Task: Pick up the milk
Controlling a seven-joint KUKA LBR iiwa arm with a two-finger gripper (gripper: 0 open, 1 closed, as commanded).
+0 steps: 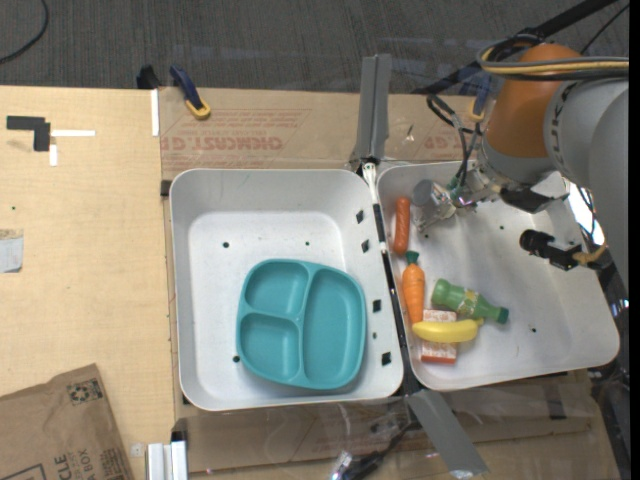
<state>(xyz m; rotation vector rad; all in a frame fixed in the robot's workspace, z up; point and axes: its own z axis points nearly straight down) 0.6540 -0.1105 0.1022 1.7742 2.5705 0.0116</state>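
White bins are sitting side by side on the bench (80,268), two in total, and the carrot (413,290) is lying just inside the right bin (545,313), tight along the wall the two bins share.

Room: everything in the right bin is crowding that shared wall. Right of the carrot, past the bottle, the floor is running bare out to the far rim. Left of the carrot, across the wall, the left bin (176,268) is carrying a teal divided plate (300,323) with bare floor showing above it.

Count: one carrot, one sausage (401,224) just above it, one green bottle (466,302) to its right, one banana (447,330) below that, one milk, one plate.

Milk (436,354): small white carton with red on it, sitting below and right of the carrot's tip, near the bin's lower rim. The banana is lying across its top and hiding most of it.

Gripper (437,205) is hanging above and right of the carrot, beside the sausage, well apart from the milk. Whether it is apart or together, I can't tell.
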